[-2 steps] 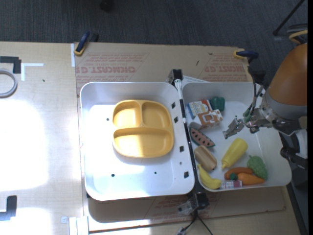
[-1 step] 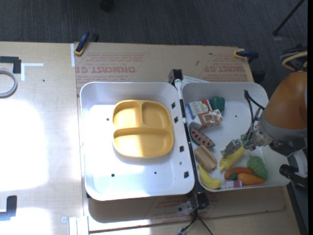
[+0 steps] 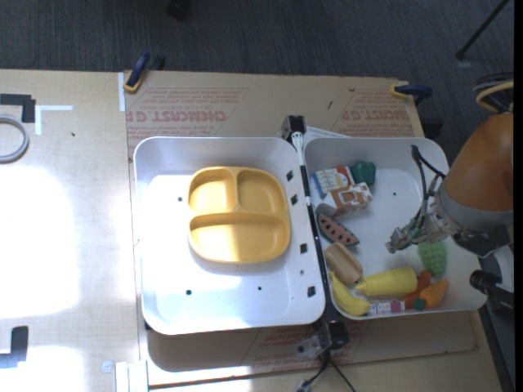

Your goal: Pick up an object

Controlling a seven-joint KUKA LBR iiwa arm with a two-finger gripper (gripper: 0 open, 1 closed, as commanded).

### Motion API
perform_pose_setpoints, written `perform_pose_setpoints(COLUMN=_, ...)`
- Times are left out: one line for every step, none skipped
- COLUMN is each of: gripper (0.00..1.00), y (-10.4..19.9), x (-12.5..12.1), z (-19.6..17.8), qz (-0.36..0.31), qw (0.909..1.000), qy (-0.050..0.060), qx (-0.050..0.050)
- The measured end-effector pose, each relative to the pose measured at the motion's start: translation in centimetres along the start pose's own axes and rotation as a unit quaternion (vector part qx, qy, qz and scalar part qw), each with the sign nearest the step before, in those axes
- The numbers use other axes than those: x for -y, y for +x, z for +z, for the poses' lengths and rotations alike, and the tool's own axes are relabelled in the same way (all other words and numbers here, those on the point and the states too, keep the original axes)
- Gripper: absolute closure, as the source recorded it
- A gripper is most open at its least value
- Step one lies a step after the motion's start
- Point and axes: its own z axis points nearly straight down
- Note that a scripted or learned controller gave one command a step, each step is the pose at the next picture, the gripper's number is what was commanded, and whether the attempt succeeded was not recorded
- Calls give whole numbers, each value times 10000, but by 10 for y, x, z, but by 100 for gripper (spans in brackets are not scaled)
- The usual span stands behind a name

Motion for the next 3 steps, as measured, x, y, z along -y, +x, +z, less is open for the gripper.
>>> perform_pose_setpoints(gripper=100, y=8, x=10, z=-232, qz=-441, qw=9990, qy=22, qx=-3)
perform_pose_setpoints(gripper=100, y=7, x=9, z=-241, qz=-455, qw=9990, qy=9, qx=13)
perform_pose_setpoints(gripper=100, y=-37, x=10, z=-121, qz=-3258, qw=9454, qy=22, qx=-21)
